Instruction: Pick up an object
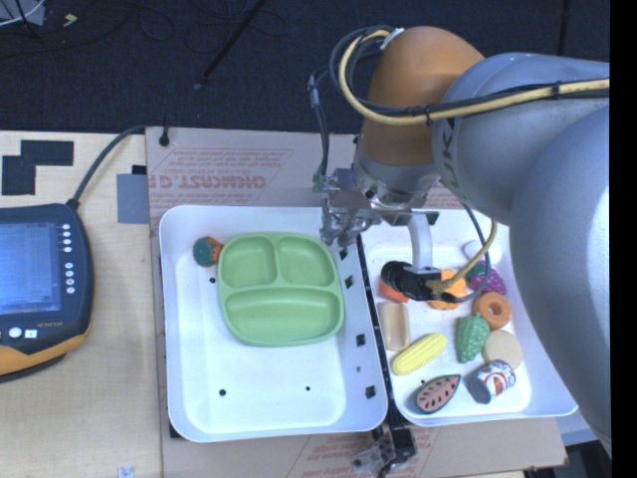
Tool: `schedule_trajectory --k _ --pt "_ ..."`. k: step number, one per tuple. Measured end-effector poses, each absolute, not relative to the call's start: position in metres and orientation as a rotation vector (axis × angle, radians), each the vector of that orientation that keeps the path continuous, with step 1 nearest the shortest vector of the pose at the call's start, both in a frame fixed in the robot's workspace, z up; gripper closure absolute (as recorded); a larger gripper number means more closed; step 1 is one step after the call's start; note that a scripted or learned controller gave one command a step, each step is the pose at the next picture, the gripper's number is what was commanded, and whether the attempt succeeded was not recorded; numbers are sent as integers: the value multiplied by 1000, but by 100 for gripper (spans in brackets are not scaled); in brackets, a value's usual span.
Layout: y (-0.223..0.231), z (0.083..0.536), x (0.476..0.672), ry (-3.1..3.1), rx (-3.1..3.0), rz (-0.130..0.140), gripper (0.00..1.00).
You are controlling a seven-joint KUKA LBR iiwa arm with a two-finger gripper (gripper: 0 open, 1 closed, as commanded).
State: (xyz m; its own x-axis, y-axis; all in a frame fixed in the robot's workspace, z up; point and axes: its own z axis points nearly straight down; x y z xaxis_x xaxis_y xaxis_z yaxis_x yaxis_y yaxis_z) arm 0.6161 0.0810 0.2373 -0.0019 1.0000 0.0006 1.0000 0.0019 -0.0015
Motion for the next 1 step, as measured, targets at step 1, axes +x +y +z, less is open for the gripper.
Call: schedule_trajectory --k 1 --pt "75 236 611 -2219 -2219 7 100"
